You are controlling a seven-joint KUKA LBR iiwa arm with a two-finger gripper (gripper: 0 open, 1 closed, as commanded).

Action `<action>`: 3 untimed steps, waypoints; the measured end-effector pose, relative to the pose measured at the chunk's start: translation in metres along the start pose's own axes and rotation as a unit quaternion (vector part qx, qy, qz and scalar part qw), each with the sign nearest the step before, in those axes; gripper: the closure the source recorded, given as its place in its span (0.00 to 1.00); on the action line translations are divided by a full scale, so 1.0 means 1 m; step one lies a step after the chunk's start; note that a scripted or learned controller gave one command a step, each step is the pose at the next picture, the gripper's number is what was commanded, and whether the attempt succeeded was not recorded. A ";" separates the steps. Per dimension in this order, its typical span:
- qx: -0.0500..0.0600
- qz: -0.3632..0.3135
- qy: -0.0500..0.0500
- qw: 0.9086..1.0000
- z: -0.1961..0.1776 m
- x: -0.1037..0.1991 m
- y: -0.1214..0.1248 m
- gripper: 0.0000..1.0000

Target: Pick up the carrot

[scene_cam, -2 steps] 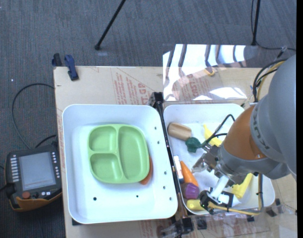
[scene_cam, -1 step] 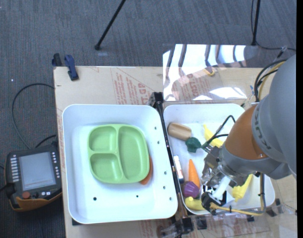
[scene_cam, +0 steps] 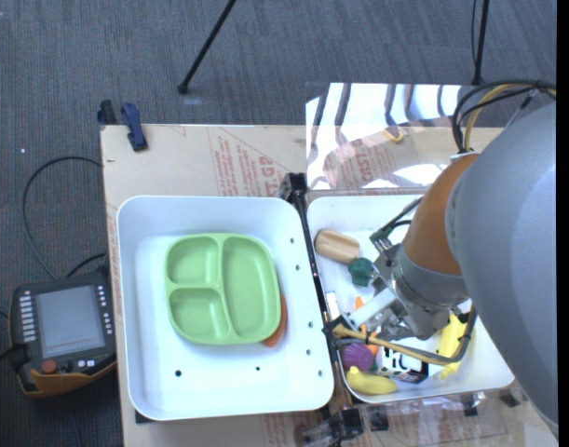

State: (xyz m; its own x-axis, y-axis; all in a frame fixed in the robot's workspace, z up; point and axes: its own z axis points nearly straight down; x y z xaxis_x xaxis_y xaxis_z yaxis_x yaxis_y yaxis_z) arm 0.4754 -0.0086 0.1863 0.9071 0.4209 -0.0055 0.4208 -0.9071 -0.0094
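The left white bin holds a green three-compartment plastic plate. In the right white bin lie a tan wooden cylinder, a dark green lump, a purple toy and a yellow banana. The small orange carrot peeks out just left of the gripper, whose fingers' spread I cannot tell.

The two shallow white plastic bins look smooth and faintly glossy; the green three-compartment plastic plate appears matt; the brown cardboard-like bench top looks dull.
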 end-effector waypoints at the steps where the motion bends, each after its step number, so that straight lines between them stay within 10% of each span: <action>1: 0.000 -0.001 -0.001 1.000 0.001 -0.001 0.000 0.00; 2: 0.000 0.114 -0.002 0.994 0.001 -0.016 0.031 0.00; 3: 0.003 0.078 -0.004 0.997 0.076 -0.034 0.066 0.00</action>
State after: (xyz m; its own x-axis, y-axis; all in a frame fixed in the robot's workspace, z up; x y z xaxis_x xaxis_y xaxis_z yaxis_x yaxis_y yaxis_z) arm 0.4714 -0.0821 0.1101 0.9614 0.2746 -0.0155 0.2744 -0.9615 -0.0129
